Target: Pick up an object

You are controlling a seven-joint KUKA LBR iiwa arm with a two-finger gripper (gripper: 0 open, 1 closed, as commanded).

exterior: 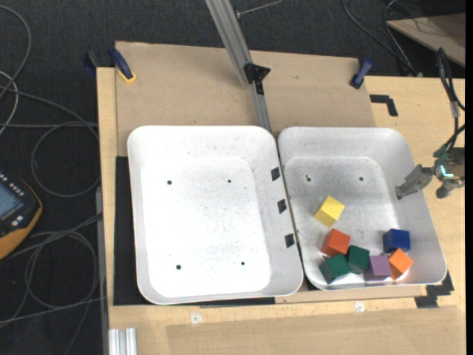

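Here the blocks lie in the right bin, toward its near end: a yellow block alone, then a red block, two green blocks, a purple block, an orange block and a blue block, close together. The gripper is at this bin's right rim, partly cut off by the picture edge; it holds nothing, and its state I cannot tell. The left bin lies beside.
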